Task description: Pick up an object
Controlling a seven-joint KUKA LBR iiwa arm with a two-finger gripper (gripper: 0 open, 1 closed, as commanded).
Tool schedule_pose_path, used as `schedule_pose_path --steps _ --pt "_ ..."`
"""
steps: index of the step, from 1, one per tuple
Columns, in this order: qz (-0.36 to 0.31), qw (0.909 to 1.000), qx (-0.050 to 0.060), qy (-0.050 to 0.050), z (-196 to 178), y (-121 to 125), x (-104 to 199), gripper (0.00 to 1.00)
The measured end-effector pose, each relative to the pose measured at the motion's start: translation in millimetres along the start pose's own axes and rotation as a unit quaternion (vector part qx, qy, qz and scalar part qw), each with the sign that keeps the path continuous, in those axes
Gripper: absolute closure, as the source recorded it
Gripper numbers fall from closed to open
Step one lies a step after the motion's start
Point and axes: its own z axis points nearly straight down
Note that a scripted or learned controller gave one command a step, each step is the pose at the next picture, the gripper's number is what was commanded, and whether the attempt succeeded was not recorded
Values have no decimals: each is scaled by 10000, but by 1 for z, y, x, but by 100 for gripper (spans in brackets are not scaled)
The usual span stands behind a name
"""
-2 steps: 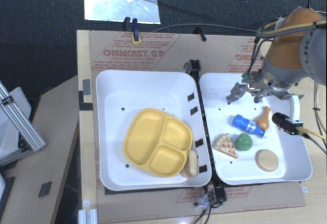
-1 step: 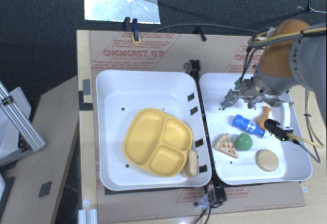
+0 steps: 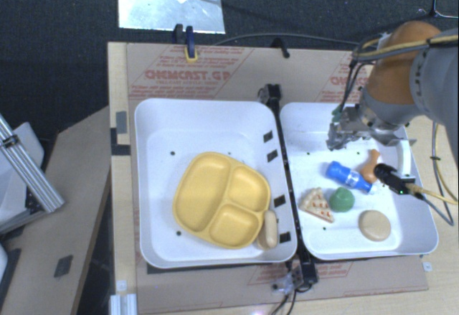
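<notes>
My gripper [image 3: 338, 138] hangs over the upper middle of the right bin [image 3: 308, 127], with nothing visibly in it. Just below and to its right lies a blue bottle [image 3: 349, 176], and a small orange piece [image 3: 371, 161] sits beside the bottle. Further toward the front are a green ball [image 3: 342, 199], a pizza slice toy [image 3: 316, 204] and a tan round bun [image 3: 374, 224].
The left bin [image 3: 165, 134] holds a yellow divided plate [image 3: 222, 199] with a pale bread roll [image 3: 269, 229] at its right edge. A black divider [image 3: 281, 163] runs between the bins. The arm comes in from the right above the right bin's far corner.
</notes>
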Motion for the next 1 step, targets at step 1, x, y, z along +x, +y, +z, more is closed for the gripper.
schedule_pose_path --steps 1 --pt "-10 10000 -3 1 -44 0 2 100"
